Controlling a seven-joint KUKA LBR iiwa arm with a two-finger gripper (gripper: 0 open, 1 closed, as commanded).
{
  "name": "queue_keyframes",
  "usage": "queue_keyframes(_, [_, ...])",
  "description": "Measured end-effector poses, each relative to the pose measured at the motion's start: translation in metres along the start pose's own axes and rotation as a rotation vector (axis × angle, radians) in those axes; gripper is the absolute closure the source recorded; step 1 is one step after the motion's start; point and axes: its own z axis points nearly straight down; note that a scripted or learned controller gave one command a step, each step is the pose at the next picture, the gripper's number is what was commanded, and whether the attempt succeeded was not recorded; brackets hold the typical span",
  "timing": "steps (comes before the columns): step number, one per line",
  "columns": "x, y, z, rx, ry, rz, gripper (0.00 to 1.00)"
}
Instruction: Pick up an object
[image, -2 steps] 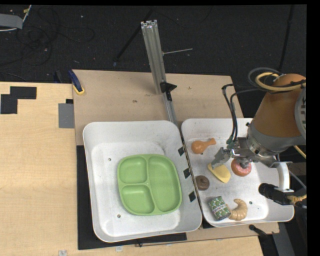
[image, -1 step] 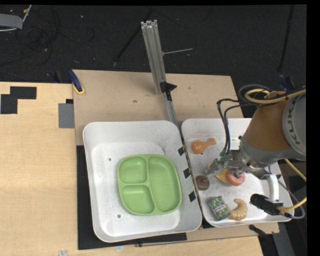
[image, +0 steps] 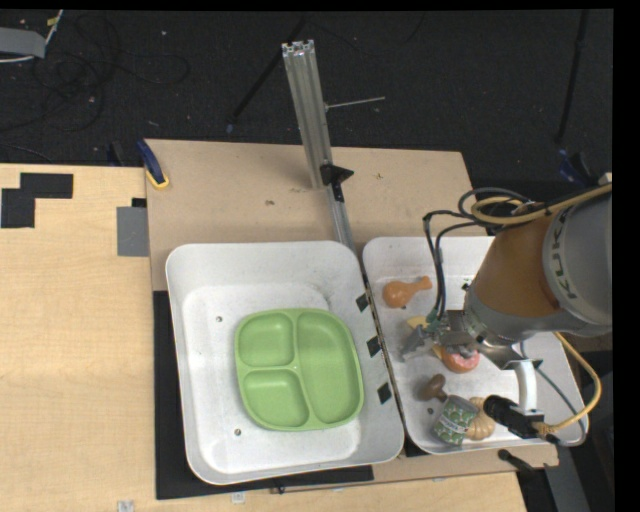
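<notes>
In the right bin (image: 395, 262), where the gripper (image: 447, 340) is poised just beside a pink-red toy (image: 460, 359), jaw state cannot be told, so a straight descent centred on that toy is advised before closing.

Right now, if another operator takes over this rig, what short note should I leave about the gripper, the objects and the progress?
Gripper: low in the right bin, over the small objects; whether it holds anything cannot be told.
Objects: in the right bin, an orange pear-shaped toy near the top, a pink-red object by the gripper, a small brown piece, a green patterned can and a tan piece near the bottom. The green divided plate lies in the left bin.
Done: arm at the objects.
Left: confirm a grasp, then lift.
</notes>
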Motion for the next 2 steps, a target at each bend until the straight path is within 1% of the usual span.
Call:
queue_keyframes(1, [-0.004, 0.000, -0.012, -0.001, -0.007, 0.006, 1.00])
queue_keyframes(2, [-0.003, -0.001, -0.055, 0.017, 0.006, 0.000, 1.00])
